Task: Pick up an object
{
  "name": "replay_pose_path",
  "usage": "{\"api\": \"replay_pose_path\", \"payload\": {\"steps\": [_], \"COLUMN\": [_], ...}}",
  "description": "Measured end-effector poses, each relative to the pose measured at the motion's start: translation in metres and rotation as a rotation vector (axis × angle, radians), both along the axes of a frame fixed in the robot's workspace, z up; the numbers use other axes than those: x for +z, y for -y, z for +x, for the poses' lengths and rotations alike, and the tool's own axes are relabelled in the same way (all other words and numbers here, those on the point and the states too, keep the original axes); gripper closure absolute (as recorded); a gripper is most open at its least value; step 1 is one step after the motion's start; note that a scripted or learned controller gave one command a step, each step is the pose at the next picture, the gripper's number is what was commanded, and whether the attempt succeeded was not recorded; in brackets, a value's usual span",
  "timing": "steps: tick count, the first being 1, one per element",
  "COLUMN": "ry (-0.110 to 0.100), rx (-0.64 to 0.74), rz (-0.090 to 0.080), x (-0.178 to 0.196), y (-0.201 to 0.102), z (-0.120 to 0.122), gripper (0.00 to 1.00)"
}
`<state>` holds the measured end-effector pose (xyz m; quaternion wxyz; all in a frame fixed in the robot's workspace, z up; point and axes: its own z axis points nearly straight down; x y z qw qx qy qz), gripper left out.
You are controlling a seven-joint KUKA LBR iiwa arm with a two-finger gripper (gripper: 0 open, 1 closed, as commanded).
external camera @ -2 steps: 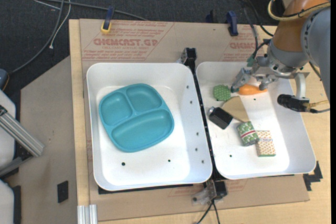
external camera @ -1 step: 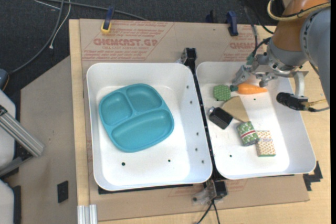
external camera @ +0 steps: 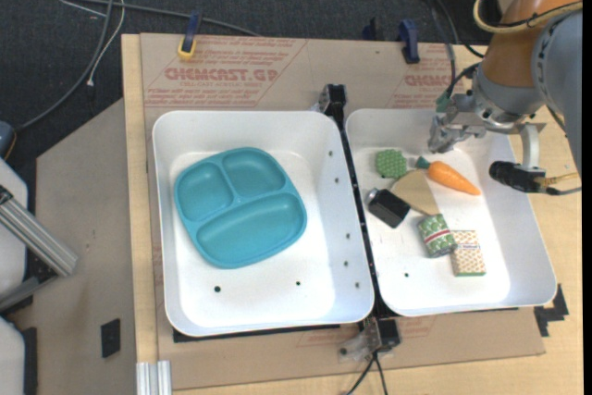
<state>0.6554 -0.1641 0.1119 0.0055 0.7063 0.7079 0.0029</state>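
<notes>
the grey kuka arm with its orange band (external camera: 523, 9) enters from about two o'clock in the camera view, its thick rounded link sloping down and inward toward nine o'clock. below the orange band the grey wrist narrows into a metal flange, and the two-finger metal gripper (external camera: 442, 139) points downward at its end, toward seven o'clock from the wrist. the fingers are too small and blurred to judge. a yellow cable loops over the band.

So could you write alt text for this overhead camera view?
A grey robot arm's gripper hovers over the right bin, near a toy carrot among small objects. The left bin holds a teal divided plate.
</notes>
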Motion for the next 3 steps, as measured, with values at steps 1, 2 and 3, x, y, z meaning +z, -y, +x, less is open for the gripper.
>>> {"api": "replay_pose_path", "payload": {"steps": [1,2,3], "ry": [-0.008,-0.010,-0.008], "rx": [-0.001,-0.002,-0.001], "rz": [0.003,0.003,0.003], "x": [0.062,0.107,0.135], "y": [0.001,0.005,0.005], "z": [0.004,-0.001,0.000], "gripper": [1.00,1.00,1.00]}}
